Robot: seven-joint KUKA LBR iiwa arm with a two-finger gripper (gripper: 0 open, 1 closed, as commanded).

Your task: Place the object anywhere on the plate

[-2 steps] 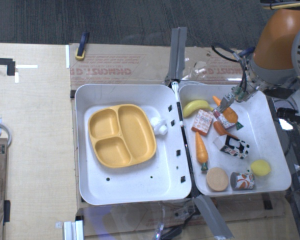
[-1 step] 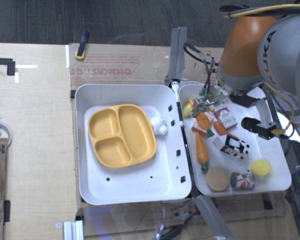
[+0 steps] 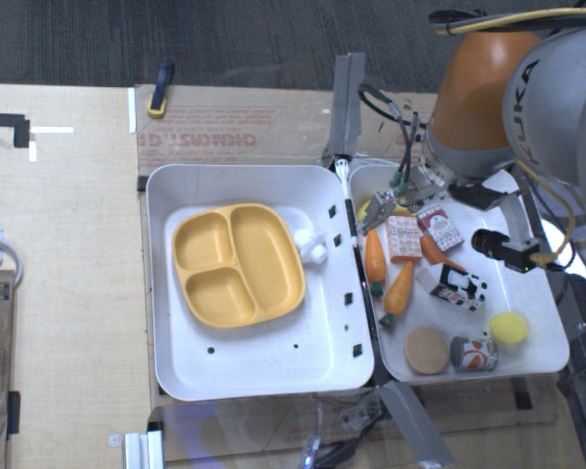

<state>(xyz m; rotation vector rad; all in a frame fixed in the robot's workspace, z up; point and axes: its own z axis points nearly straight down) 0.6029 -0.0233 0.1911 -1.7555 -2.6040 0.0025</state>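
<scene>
Yellow plate (image 3: 238,264) sits bare in my left bin (image 3: 166,340).
Gripper (image 3: 402,201) hangs over the right bin's (image 3: 552,355) toys — can't tell its jaw state.

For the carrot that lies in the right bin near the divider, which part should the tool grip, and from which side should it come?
Grip the carrot at its thick middle, coming straight down from above, fingers across its width. It lies flat and slanted, thick end up-right, thin end pointing down-left. The right bin's left wall is close on its left and an orange item lies close by, so a side approach looks cramped.
</scene>
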